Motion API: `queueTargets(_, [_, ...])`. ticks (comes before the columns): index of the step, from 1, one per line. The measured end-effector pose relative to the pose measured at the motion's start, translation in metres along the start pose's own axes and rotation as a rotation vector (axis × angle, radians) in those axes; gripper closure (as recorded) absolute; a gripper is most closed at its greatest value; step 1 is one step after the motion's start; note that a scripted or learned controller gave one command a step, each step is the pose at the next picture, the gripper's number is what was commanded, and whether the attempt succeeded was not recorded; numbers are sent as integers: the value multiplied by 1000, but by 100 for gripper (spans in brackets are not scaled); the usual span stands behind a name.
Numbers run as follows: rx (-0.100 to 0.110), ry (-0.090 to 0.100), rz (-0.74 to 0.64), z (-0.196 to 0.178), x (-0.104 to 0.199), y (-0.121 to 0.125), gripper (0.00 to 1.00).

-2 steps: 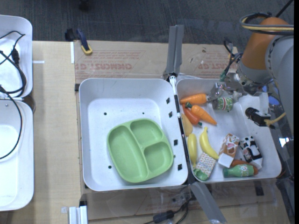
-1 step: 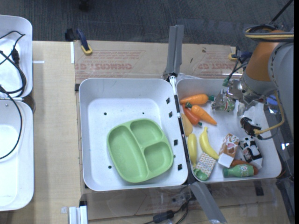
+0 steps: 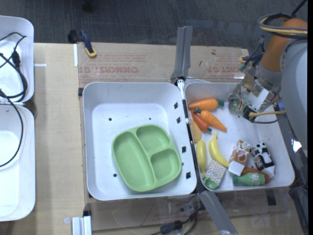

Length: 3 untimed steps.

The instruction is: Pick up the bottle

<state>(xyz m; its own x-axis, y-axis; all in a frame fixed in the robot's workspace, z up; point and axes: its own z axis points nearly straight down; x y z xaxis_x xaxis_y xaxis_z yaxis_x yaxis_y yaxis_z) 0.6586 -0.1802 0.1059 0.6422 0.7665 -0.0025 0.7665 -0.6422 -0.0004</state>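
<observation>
The bottle [image 3: 252, 179] is green with a pale label and lies on its side in the front right corner of the right bin [image 3: 286, 146]. A red item presses against its far side. The grey arm with the orange band comes in from the right, and its gripper [image 3: 241, 105] hangs low over the far right part of that bin, right of the carrots. The gripper is well away from the bottle, toward the back of the bin. Cables and the wrist body clutter the view around it.
In the right bin lie two carrots [image 3: 208, 112], two bananas [image 3: 216, 151], a snack packet [image 3: 214, 173], a brown-and-white pack [image 3: 239, 153] and a black-and-white item [image 3: 263, 156]. The left bin [image 3: 98, 131] holds a green divided plate [image 3: 146, 156].
</observation>
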Motion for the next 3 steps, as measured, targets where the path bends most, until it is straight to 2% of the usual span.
queueTargets(1, [2,1,-119,14,-22,-78,0])
queueTargets(2, [1,0,74,14,8,-16,0])
queueTargets(3, [-1,0,-34,-36,-15,7,0])
